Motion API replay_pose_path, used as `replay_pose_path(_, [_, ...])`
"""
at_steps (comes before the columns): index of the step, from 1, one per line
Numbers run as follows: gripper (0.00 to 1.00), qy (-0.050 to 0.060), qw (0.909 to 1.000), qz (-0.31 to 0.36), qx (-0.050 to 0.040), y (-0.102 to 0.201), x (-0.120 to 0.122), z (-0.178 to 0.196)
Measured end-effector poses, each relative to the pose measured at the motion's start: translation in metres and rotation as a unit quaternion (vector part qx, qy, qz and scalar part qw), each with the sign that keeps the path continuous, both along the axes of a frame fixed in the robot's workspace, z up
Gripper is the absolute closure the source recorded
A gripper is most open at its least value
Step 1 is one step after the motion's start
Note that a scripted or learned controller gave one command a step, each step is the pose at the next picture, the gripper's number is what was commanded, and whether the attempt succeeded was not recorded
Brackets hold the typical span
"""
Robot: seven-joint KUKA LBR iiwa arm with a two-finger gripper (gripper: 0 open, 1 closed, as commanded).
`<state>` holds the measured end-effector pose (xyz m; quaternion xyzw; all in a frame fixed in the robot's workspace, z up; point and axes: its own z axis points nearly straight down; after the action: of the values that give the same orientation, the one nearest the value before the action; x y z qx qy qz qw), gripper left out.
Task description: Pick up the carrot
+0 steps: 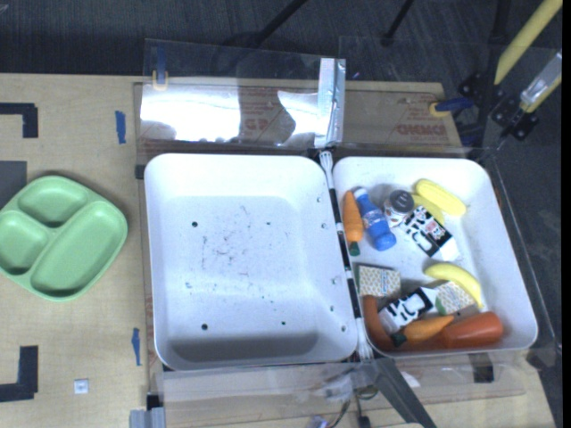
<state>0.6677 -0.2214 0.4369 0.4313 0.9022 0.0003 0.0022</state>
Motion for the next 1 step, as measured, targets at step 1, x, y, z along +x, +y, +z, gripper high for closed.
replay_pose_path(1, [0.0, 0.0, 1.0, 0.0, 0.0, 0.0, 0.0, 0.0])
